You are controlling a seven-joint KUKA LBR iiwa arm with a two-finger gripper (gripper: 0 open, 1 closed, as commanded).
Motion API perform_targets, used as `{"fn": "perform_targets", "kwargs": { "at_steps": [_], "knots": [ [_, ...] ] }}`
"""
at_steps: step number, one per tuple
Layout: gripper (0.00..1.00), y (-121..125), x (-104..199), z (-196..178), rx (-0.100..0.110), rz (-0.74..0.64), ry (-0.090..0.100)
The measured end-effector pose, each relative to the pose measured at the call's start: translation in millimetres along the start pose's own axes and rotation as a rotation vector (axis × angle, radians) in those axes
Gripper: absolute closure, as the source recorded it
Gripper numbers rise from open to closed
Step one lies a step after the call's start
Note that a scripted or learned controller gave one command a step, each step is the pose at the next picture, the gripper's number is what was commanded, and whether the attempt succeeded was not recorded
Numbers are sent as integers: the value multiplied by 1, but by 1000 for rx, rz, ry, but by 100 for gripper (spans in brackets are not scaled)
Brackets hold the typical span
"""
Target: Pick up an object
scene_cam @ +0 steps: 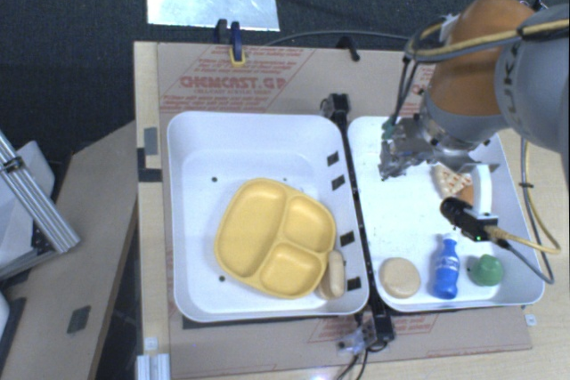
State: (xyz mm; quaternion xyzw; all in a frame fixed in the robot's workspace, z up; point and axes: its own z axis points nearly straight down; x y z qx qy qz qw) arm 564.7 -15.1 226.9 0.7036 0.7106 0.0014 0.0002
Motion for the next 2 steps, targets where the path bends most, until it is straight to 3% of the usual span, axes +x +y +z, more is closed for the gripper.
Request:
{"fn": "perform_targets", "kwargs": {
  "at_steps": [2],
  "knots": [
    [100,8,96,-4,1,1,0]
  ]
}}
